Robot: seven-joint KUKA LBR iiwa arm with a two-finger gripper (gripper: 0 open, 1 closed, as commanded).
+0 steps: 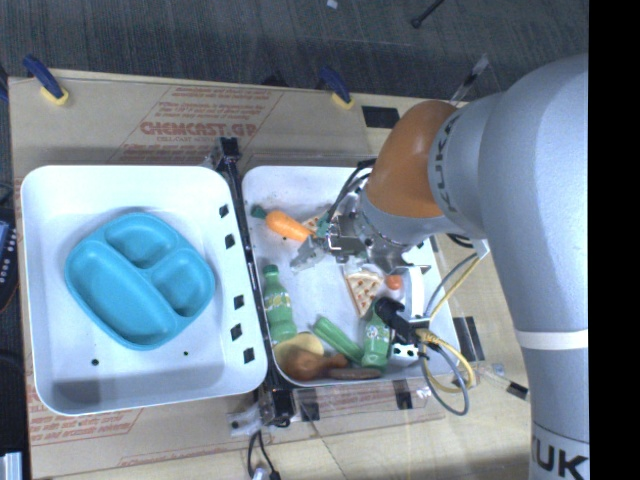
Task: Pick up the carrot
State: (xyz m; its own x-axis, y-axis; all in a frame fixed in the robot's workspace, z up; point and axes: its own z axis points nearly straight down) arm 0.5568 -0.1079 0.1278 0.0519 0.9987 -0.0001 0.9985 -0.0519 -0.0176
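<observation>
Grey rounded arm (530, 188) above tapered carrot (286, 227)

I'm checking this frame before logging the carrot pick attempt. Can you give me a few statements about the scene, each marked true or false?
1. The orange toy carrot lies in the right white plastic bin. True.
2. The blue sectioned plastic tray sits in the same bin as the carrot. False: it sits in the left white plastic bin.
3. The claw is lifted clear with the carrot between its fingers. False: the carrot lies on the bin floor just left of the claw, not gripped.
4. A triangular toy pizza slice lies in the right bin, nearer the camera than the carrot. True.
5. A green plastic bottle lies along the right bin's left wall. True.
</observation>
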